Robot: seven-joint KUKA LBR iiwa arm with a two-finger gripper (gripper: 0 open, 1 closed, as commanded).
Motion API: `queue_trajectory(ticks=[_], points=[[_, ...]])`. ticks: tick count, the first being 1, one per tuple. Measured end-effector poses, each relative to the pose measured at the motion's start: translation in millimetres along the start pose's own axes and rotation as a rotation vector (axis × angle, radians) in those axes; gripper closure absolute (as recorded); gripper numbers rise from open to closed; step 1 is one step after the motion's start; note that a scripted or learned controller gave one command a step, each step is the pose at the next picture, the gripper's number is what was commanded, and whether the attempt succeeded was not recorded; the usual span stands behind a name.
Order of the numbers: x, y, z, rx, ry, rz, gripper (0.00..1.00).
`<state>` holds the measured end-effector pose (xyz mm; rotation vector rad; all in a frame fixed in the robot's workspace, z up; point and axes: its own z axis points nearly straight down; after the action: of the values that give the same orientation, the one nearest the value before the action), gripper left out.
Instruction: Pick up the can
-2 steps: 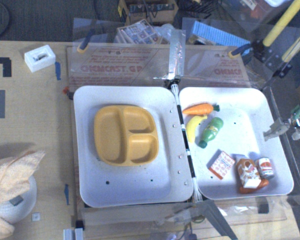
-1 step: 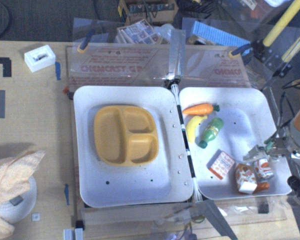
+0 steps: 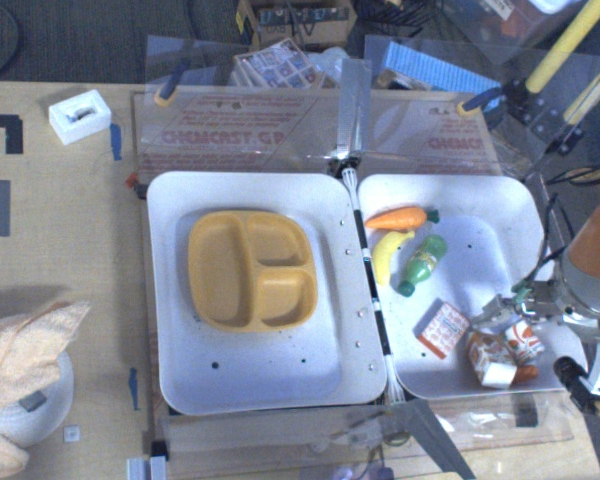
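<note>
The can [image 3: 523,340], red and white, lies in the lower right corner of the right bin [image 3: 480,218], pressed against a brown and white carton [image 3: 492,360] on its left. The tool [image 3: 515,308] sits directly above the can at the right bin's right side; whether it is spread or closed, and whether it has any grip on the can, cannot be determined from the camera view, because its tip merges with the clutter. Risk one: the carton touches the can, so a descending tool may straddle both items or strike the carton and push the can aside. Risk two: the can appears to lie tilted near the bin wall, so a rounded surface could roll or slip out of a closing grip. Risk three: the wall close to the can limits clearance on the right, and contact there could deflect the approach. Inventory, right bin: one can, one carton, one flat red and white packet [image 3: 442,328], one green bottle [image 3: 421,264], one banana [image 3: 387,253], one carrot [image 3: 397,218]. Left bin [image 3: 180,368]: one yellow compartment tray [image 3: 251,269]. Bins on the worktop [image 3: 60,228]: two.
</note>
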<state>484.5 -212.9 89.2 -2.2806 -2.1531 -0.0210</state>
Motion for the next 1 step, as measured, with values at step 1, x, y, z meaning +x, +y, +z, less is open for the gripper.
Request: queue_trajectory(ticks=[1], points=[[-5.8, -0.8, -9.5, -0.004, -0.012, 0.007, 1.00]])
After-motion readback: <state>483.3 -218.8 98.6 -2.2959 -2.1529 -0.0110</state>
